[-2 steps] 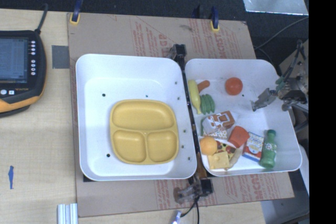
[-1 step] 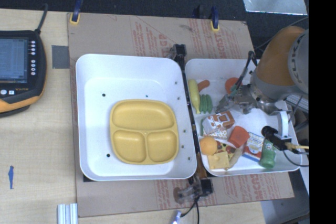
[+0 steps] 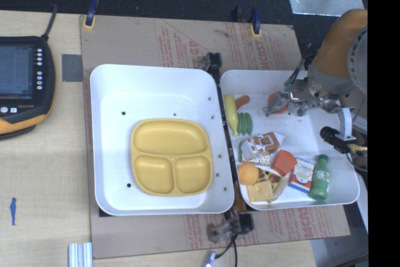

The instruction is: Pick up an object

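The camera view looks down at a slant on two shallow white bins side by side: the left bin (image 3: 109,134) carries a yellow divided tray (image 3: 172,155), and the right bin (image 3: 262,81) holds all the loose items, which is why the arm (image 3: 340,50) reaches in over that bin's far right part. The gripper (image 3: 289,101) hangs low there with its two fingers splayed well apart, and nothing can be seen between them. Just beside its left finger lies an orange-red piece (image 3: 277,100); whether the finger touches it cannot be told, but it looks the likeliest target. Well apart, against the bin's left wall, sit a yellow banana (image 3: 230,112), a green item (image 3: 244,123) and a small red piece (image 3: 242,100). The near half is crowded: a snack packet (image 3: 260,146), an orange ball (image 3: 248,173), a red block (image 3: 284,162), a small carton (image 3: 302,173) and a green bottle (image 3: 320,178) lie close together. Judging by this, the pick is not yet made; the wide spread suits straddling a piece before closing
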You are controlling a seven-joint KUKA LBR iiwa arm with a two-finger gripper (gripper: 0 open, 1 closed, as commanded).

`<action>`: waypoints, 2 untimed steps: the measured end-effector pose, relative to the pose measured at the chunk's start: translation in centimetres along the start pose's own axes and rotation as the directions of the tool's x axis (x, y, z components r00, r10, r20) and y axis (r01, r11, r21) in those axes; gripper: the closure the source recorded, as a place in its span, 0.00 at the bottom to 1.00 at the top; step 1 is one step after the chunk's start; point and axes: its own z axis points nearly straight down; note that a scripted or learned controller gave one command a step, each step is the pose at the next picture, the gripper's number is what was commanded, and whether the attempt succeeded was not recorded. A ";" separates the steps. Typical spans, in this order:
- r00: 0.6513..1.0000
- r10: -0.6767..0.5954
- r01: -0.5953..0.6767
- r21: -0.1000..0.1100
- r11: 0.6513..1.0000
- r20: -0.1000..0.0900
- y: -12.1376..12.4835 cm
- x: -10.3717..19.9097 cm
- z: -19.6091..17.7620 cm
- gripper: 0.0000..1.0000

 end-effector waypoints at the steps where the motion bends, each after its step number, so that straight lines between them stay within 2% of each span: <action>1: 1.000 0.000 0.000 0.000 1.000 -0.001 3.0 4.7 0.0 0.00; 2: 1.000 -0.003 0.003 0.001 1.000 0.000 3.0 4.6 -1.1 1.00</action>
